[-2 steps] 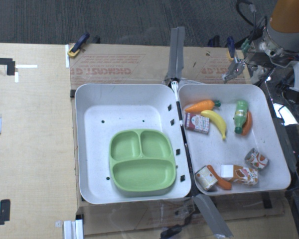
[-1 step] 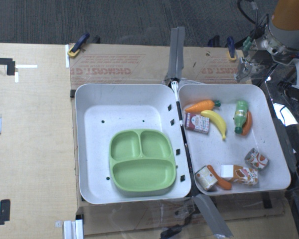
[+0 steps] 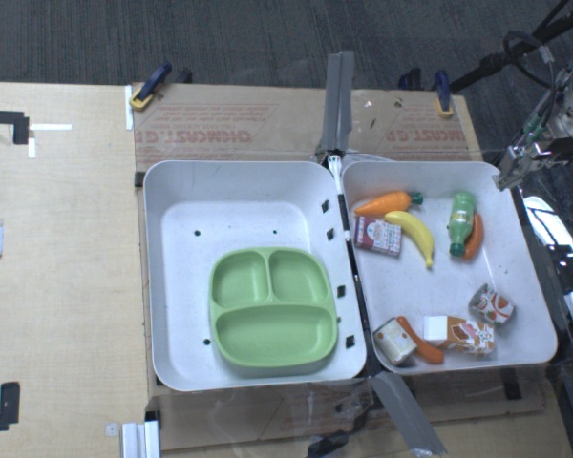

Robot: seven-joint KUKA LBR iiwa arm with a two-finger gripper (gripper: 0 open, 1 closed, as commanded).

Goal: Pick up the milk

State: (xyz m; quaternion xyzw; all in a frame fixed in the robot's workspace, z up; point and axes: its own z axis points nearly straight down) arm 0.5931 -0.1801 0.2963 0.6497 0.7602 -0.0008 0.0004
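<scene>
The right bin (image 3: 540, 284) holds several small cartons, and I cannot tell for sure which is the milk. A white and brown carton (image 3: 393, 342) lies on its side at the bin's front left. A red and white carton (image 3: 379, 235) rests near the left wall, beside the banana (image 3: 416, 234). Two white and orange cartons (image 3: 492, 305) (image 3: 472, 337) sit at the front right. My gripper (image 3: 521, 160) hangs over the bin's back right corner, above the rim and apart from all the cartons.
A carrot (image 3: 384, 202) lies at the back of the right bin. A green bottle (image 3: 460, 219) has an orange piece (image 3: 474, 238) beside it. Another orange piece (image 3: 422, 344) leans on the front carton. The left bin (image 3: 172, 256) holds a green divided plate (image 3: 271, 307). Cables hang at the right.
</scene>
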